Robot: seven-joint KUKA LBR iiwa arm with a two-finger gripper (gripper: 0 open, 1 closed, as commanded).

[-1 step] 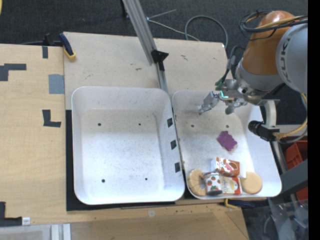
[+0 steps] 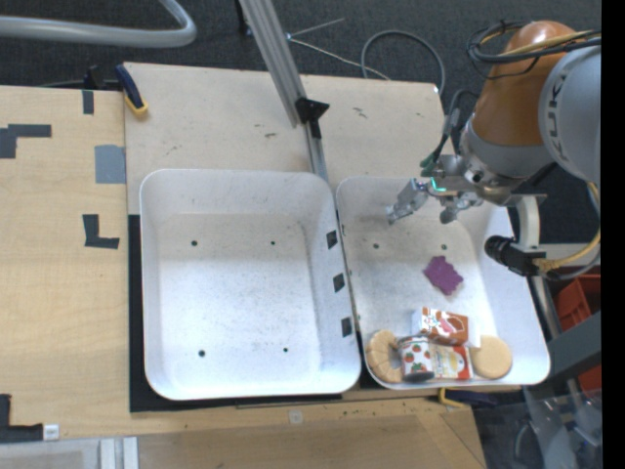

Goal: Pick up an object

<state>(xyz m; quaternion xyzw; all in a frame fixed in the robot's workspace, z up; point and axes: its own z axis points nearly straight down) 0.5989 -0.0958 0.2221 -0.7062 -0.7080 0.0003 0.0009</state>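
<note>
My gripper point(image 2: 425, 209) hangs over the far part of the right bin point(image 2: 363, 262), its two fingers spread apart with nothing between them. A purple block point(image 2: 444, 275) lies in that bin, a short way nearer the front than the gripper. Along the bin's front edge sits a cluster: a red and white packet point(image 2: 445, 325), a small box with red markings point(image 2: 417, 358), and tan round pieces point(image 2: 491, 358) point(image 2: 382, 354).
The left bin point(image 2: 156, 262) sits beside the right one. A grey metal post point(image 2: 283, 62) rises at the back between the bins. Cables point(image 2: 400, 52) lie on the bench behind. A yellow and blue clamp point(image 2: 132, 91) sits at the bench's far left corner.
</note>
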